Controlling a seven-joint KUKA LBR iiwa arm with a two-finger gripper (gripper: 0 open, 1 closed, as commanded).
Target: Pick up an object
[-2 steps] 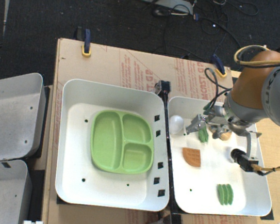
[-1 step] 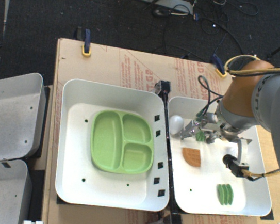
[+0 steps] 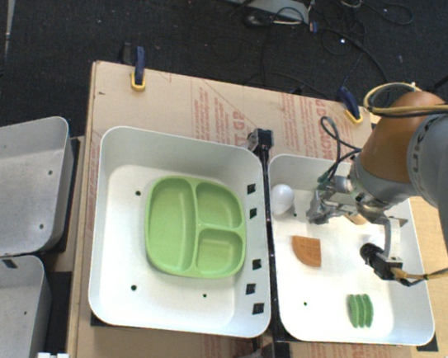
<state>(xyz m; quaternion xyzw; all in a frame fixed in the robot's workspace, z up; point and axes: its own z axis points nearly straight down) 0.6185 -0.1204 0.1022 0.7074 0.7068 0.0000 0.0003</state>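
The hand (image 3: 323, 205) hangs low in the right bin (image 3: 402, 326), near its far left corner; I cannot tell its state. A white ball (image 3: 280, 197) lies just left of it by the bin wall, a brown wedge (image 3: 307, 251) just below, a green piece (image 3: 360, 310) well apart toward the near edge, with bare floor between. The left bin (image 3: 108, 282) holds a green tray (image 3: 197, 227).

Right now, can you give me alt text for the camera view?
The hand hangs over the right bin, near a white ball, an orange piece and a green ridged object. The left bin holds a green divided plate.
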